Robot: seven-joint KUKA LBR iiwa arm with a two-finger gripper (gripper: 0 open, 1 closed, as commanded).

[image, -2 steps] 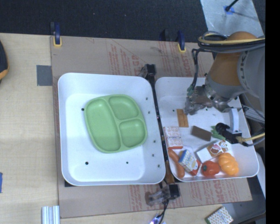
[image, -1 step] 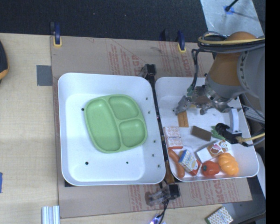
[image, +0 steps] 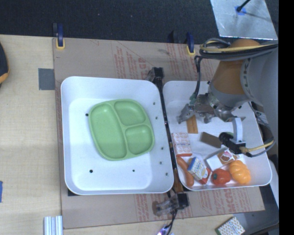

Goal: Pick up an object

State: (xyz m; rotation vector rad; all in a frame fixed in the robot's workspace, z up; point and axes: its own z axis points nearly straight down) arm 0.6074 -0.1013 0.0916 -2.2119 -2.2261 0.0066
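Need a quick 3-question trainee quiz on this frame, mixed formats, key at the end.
1. True or false: the green divided plate lies in the left bin.
2. Which sits nearest the right bin's bottom right corner? A) orange pepper B) brown block C) tan block
3. Fill in: the gripper hangs over the ____ bin.

Key: 1 true; 2 A; 3 right.

Bench (image: 24,131) with two white bins (image: 71,131)
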